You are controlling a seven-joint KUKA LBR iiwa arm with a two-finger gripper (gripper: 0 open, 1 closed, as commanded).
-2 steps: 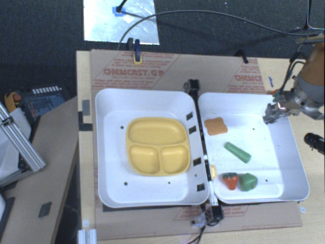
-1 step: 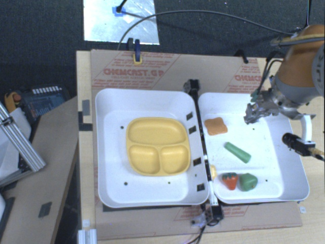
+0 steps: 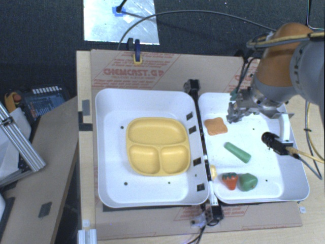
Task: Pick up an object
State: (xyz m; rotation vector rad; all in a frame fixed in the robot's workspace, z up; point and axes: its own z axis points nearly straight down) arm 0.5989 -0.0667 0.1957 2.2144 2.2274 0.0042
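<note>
Green block (image 3: 248, 182) front; green cylinder (image 3: 237, 152) lies diagonal.

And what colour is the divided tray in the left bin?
Pale yellow; the divided tray shows clearly in the camera view.

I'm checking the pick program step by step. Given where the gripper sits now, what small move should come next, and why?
Probably a short shift toward the orange slice and then down. The gripper hangs in the right bin just beside that slice, with nothing seen between its fingers. The green cylinder and the green and orange pieces lie farther off, toward the bin's near edge.
</note>
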